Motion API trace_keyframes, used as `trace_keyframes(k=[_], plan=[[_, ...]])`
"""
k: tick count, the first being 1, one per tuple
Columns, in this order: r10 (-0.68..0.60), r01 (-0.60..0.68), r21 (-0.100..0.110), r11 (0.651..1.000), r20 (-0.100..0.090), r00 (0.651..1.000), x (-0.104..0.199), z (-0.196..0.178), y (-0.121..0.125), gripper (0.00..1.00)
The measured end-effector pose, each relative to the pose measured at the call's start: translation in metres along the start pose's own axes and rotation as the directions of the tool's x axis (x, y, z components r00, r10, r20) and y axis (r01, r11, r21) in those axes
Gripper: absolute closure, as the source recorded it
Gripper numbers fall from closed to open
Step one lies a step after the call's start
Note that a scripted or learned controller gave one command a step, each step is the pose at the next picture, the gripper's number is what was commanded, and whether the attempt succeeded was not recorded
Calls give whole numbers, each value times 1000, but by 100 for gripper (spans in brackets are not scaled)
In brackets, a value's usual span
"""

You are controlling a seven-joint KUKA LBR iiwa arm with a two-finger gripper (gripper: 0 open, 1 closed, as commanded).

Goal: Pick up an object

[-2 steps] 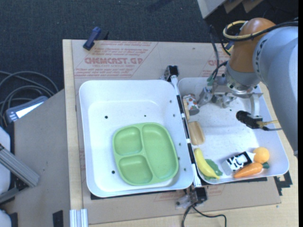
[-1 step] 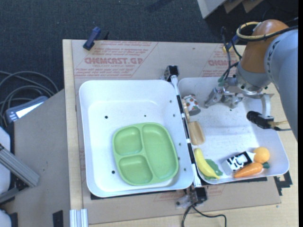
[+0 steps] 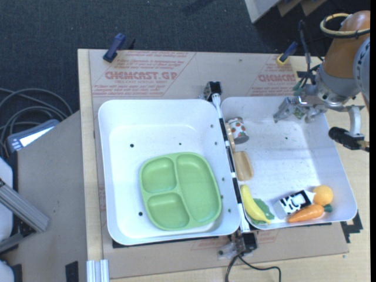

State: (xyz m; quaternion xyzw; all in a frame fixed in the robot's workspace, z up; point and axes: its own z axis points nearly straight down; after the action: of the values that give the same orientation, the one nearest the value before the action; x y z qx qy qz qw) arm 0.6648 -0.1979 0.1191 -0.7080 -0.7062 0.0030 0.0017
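Gripper (image 3: 298, 109) hovering over right bin's (image 3: 276, 157) upper-right area, can't tell its state. Banana (image 3: 251, 204), carrot (image 3: 306, 213), orange (image 3: 323, 194), black-white item (image 3: 295, 201) sitting along lower edge; green divided tray (image 3: 179, 191) lying in left bin (image 3: 117, 157).

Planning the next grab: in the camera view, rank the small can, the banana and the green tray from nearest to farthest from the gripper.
From the gripper:
1. Small can, right bin's left edge, upper part.
2. Banana, right bin's lower left corner.
3. Green tray, in the left bin.
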Motion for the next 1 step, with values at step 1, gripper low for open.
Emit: trace_keyframes(k=[1], plan=[[-2, 2, -5, 1000, -2, 1000, -12, 31, -83, 0]])
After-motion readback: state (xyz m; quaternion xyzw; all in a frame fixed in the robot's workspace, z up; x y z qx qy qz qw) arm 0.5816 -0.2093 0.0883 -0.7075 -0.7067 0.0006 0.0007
